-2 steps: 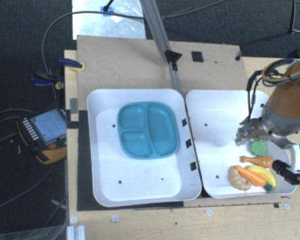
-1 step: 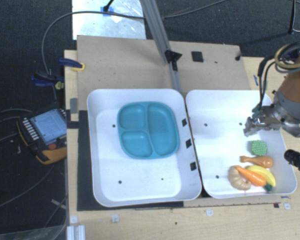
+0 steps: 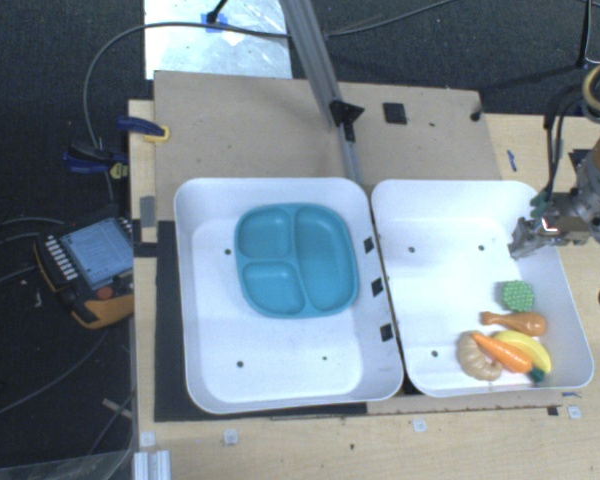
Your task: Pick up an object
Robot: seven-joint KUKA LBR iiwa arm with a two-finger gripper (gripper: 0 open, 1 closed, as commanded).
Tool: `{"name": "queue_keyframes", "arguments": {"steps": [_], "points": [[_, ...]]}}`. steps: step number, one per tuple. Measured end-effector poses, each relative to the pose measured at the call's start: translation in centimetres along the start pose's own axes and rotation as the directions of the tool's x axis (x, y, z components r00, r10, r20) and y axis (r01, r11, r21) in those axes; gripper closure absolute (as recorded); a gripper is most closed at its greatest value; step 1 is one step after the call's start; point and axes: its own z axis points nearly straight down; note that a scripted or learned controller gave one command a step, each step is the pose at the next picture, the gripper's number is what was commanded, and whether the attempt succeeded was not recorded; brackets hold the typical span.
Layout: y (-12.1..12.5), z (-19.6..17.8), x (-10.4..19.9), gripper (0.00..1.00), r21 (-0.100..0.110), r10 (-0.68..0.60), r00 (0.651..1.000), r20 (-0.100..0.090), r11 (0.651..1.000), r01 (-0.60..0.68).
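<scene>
The right bin (image 3: pixel 440 298) holds several toy foods in its near right corner: a green round piece (image 3: pixel 517 294), a brown drumstick (image 3: pixel 516 321), a yellow banana (image 3: pixel 525 349), an orange carrot (image 3: pixel 510 353) and a tan pastry (image 3: pixel 474 356). My gripper (image 3: pixel 529 235) hangs over the right bin's far right side, above and behind the green piece, with nothing visibly between its fingers. The grey arm (image 3: pixel 592 208) comes in from the right edge.
The left bin (image 3: pixel 210 368) holds a blue divided plate (image 3: pixel 297 259). A grey pole (image 3: pixel 315 48) slants across the back of the bench. A handheld controller (image 3: pixel 88 268) and cables lie on the floor at the left.
</scene>
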Motion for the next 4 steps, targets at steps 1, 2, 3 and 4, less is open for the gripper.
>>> {"name": "queue_keyframes", "arguments": {"steps": [1,2,3,4], "points": [[0.1,-0.7,0.0,1.0,0.004,-0.001,1.0,-0.001,1.0,0.001],[0.3,-1.0,5.3,1.0,0.006,-0.006,1.0,-0.004,1.0,0.006],[0.5,0.2,9.6,1.0,0.006,-0.005,1.0,-0.004,1.0,0.005],[0.8,0.1,15.1,1.0,0.006,-0.006,1.0,-0.004,1.0,0.006]]}}
